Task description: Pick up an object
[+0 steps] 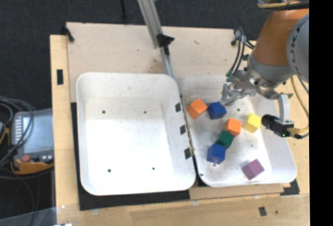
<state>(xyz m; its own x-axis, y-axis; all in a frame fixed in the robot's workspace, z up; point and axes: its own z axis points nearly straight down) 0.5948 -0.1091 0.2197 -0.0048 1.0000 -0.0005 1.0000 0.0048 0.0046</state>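
White left bin sits beside the right bin, which holds all the blocks. We note the grey arm over the right bin's far edge, the gripper just above the blue cube; whether it grips, we cannot tell. Orange cube touches that blue one. Nearby: orange, green, second blue, yellow, purple.

A single fixed camera looks down on the surface from above at a slant, far enough back to take in both white bins: the left bin toward 9 o'clock, the right bin toward 4 o'clock. The arm enters from 2 o'clock.
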